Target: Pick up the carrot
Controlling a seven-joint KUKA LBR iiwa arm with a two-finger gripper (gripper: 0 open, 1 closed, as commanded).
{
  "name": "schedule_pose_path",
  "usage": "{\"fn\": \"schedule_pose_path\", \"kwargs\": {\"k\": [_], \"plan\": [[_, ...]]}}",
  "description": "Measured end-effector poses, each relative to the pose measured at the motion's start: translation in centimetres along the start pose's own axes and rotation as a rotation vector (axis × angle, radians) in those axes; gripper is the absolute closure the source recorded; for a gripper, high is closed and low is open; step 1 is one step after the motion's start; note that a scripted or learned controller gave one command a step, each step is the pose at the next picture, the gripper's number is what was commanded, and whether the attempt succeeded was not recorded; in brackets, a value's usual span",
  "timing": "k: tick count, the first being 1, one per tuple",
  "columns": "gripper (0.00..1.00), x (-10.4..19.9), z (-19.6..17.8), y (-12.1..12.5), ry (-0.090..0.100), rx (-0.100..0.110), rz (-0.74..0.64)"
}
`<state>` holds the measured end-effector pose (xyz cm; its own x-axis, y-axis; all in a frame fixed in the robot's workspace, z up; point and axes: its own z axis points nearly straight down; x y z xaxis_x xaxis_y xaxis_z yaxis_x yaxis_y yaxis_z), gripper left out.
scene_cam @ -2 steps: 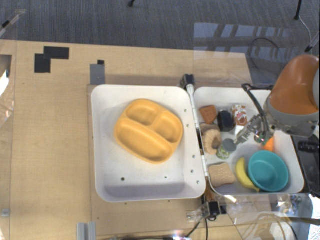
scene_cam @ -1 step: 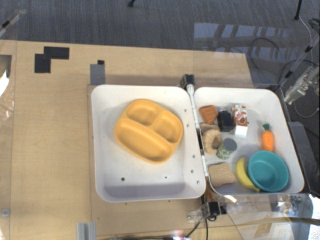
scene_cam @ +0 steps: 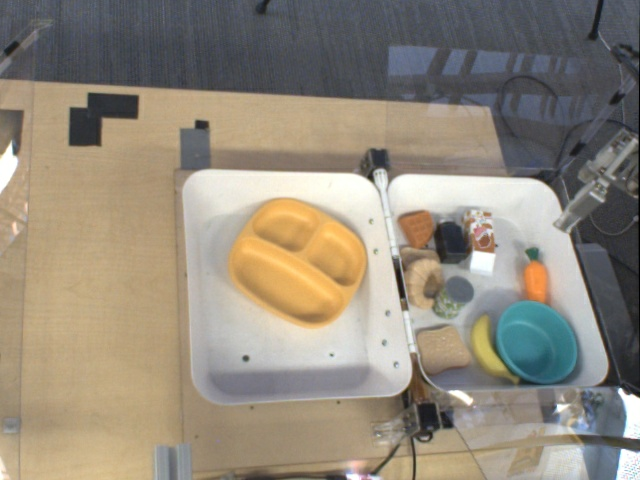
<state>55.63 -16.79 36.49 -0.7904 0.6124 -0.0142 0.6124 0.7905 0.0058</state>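
The carrot (scene_cam: pixel 536 278), small and orange with a green top, lies upright-looking near the right wall of the right bin (scene_cam: pixel 560 203), just above a teal bowl (scene_cam: pixel 537 341). My gripper (scene_cam: pixel 578 210) hangs at the view's right side, over the right bin's upper right corner. It is up and to the right of the carrot and apart from it. Nothing shows in its grasp.
The right bin also holds a banana (scene_cam: pixel 487 348), a bread slice (scene_cam: pixel 443 348), a small can (scene_cam: pixel 457 293), a red and white carton (scene_cam: pixel 481 236), a black block (scene_cam: pixel 451 240) and a brown pastry (scene_cam: pixel 417 228). A yellow divided plate (scene_cam: pixel 298 260) lies in the left bin (scene_cam: pixel 215 358).
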Motion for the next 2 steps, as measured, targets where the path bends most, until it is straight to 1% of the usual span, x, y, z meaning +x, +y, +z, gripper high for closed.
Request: {"fn": "schedule_pose_path", "kwargs": {"k": [1,2], "plan": [[0.00,-2.2,21.4,-2.6,0.019,0.006,0.023],[0.00,-2.1,27.6,-3.0,-0.002,-0.001,0.013]]}}
